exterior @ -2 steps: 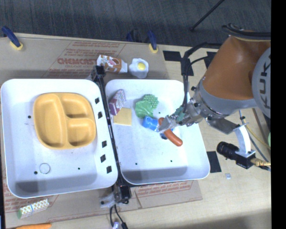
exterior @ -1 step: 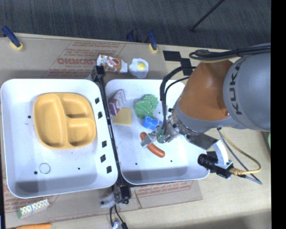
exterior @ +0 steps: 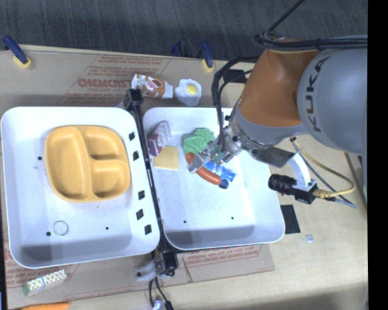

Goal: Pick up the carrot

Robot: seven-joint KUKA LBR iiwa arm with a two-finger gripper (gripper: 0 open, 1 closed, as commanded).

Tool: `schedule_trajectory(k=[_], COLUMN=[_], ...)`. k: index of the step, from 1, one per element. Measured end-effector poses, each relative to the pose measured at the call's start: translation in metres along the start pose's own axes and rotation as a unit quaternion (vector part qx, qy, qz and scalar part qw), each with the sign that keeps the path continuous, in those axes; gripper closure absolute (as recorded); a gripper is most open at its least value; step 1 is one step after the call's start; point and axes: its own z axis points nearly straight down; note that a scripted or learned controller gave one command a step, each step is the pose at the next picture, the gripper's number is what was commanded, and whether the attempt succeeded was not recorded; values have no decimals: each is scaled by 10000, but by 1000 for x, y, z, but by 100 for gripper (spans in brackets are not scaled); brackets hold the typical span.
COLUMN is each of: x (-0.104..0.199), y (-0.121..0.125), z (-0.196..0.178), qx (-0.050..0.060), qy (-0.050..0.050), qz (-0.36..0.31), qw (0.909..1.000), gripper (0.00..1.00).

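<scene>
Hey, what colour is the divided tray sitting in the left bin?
Yellow-tan. The divided tray shows clearly in the camera view, lying in the left bin.

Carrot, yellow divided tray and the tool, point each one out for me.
carrot point(exterior: 210, 174): camera view, on its orange middle.
yellow divided tray point(exterior: 58, 166): camera view, on its left rim.
tool point(exterior: 210, 157): camera view, midway between its fingertips.
</scene>
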Motion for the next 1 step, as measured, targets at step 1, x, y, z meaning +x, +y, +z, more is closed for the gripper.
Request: schedule_trajectory(k=[1], x=[0], y=[0], z=[0], qx=[2], qy=[0], qz=[1], qw=[10000], gripper=[0])
